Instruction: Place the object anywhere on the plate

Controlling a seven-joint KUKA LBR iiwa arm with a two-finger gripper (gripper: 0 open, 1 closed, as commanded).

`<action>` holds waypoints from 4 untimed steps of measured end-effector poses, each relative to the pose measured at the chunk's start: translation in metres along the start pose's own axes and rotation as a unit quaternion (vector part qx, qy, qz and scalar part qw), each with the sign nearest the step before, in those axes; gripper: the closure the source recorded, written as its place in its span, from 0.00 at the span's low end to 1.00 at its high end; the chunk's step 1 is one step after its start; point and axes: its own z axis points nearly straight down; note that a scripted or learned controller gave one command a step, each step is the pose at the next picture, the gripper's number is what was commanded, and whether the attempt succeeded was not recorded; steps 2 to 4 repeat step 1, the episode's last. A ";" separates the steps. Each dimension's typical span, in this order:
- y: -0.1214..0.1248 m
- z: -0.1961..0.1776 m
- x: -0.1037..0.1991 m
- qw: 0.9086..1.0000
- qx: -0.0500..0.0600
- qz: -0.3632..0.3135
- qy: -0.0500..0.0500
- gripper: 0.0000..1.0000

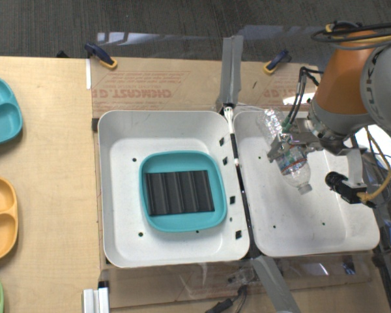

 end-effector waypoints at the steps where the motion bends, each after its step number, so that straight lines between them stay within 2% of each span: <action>1: 0.000 0.000 0.000 1.000 0.000 0.000 0.000 0.00; 4: 0.000 0.000 0.000 1.000 0.000 0.000 0.000 0.00</action>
